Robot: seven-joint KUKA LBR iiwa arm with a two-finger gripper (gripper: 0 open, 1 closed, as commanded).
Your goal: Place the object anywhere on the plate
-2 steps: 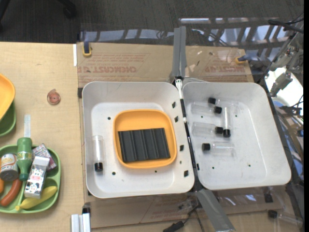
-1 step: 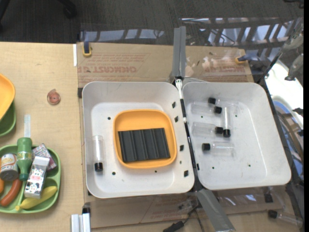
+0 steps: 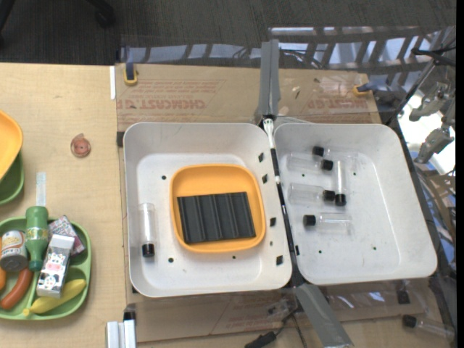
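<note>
Two shallow white bins sit side by side on the surface. The left bin (image 3: 138,267) holds an orange plate (image 3: 216,180) with a dark ribbed insert (image 3: 217,217) at its middle, and one clear vial with a black cap (image 3: 147,227) lies just to the left of the plate, near it but apart, on the bin floor. That vial's long axis runs up and down the frame, cap toward the bottom. The right bin (image 3: 406,252) holds four more clear black-capped vials (image 3: 330,196), scattered in its left-centre part and lying at assorted angles, mostly across the frame. At the far right edge, upper part of the frame, some pale mechanism (image 3: 435,133) shows against the clutter beyond the bin; it may be part of the arm, but it is too unclear to say, and whether the jaws are apart or together cannot be told. Judging from the layout, no vial rests on the plate, so the task appears not yet done. The object is probably one of the vials in the right bin, which lie toward the left and lower down from that right-edge mechanism, with the plate further left again, across the wall between the bins. A grasp would best close across a vial's narrow width, so the jaws would need turning to suit whichever vial is chosen.
</note>
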